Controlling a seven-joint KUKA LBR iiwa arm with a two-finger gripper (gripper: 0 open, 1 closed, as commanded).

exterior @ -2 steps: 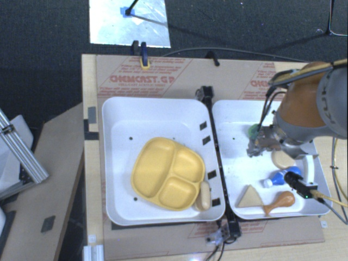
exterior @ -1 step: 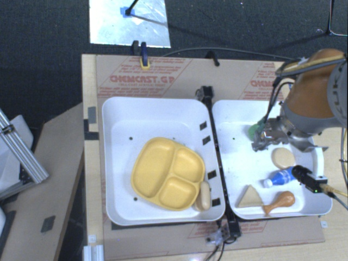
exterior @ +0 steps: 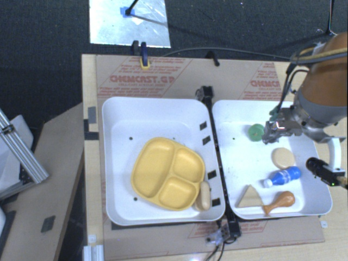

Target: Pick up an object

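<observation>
White plastic bins sit side by side on the desk, probably so that a thing can pass from one to the other. The left bin (exterior: pixel 117 118) holds a yellow divided tray (exterior: pixel 168 173) with a small beige piece (exterior: pixel 204 196) touching its edge. The right bin (exterior: pixel 239 118) holds the loose things: a green ball (exterior: pixel 256 131), a round biscuit (exterior: pixel 283 157), a blue bottle (exterior: pixel 283 176), a tan wedge (exterior: pixel 249 197) and a brown drumstick (exterior: pixel 281 201). The gripper (exterior: pixel 270 134) hangs just beside the ball, likely its target; whether the jaws are open I cannot tell.
</observation>
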